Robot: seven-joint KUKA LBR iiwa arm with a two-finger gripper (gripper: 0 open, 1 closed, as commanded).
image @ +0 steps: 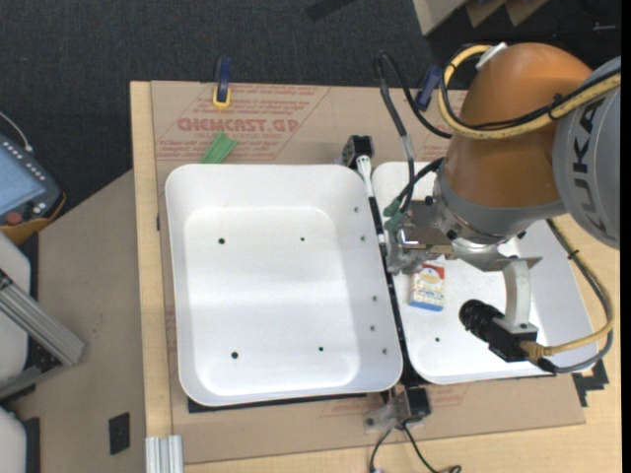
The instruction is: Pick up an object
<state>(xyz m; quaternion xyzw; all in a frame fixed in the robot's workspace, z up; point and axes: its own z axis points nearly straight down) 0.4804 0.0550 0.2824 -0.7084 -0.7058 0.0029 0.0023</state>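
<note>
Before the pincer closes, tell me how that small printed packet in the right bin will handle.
The small printed packet lies flat, so it probably won't roll. It looks thin and light, likely to slide on the smooth right bin if nudged. Stiffness is unclear.

Worktop (148, 294) w/ a brown cardboard sheet (256, 116) laid flat on it, red print along the far part. 2 shallow white bins rest side by side on the cardboard: left bin (182, 264), right bin (463, 363), edges touching. A green strip (218, 148) lies on the cardboard just beyond the left bin.
</note>
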